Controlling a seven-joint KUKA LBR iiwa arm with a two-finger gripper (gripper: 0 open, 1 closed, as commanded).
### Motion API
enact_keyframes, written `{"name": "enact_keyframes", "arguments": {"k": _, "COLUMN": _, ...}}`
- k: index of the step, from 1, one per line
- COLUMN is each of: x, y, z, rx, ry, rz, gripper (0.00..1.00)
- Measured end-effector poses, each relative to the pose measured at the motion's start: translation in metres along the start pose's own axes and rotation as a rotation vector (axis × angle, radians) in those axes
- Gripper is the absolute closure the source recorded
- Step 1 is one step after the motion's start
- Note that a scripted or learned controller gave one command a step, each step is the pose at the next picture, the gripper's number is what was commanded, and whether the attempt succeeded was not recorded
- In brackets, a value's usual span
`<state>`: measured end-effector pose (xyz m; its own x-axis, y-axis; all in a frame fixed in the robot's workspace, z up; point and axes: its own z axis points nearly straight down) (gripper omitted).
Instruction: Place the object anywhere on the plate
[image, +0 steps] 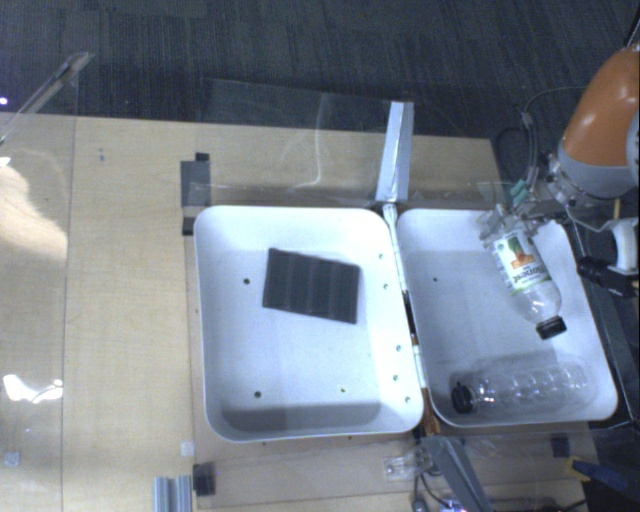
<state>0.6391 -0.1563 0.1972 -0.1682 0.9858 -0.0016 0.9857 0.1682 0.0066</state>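
Small bottle (524, 274) in right bin (440, 300): orange-and-white label, text unreadable. Hand (508, 212) at its base; grip state unclear. Pale wood worktop (110, 330), dark carpet (250, 45) beyond.

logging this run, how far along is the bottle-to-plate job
Done: nothing is on the dark plate in the left bin. In hand: the gripper is at the top of the labelled bottle in the right bin; a grasp can't be confirmed. A second clear bottle lies nearby. Left: lift, carry, place.
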Motion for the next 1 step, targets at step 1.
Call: {"name": "enact_keyframes", "arguments": {"k": 1, "x": 0.0537, "y": -0.0057, "z": -0.1052, "rx": -0.002, "ry": -0.001, "rz": -0.203, "gripper": 1.0}}
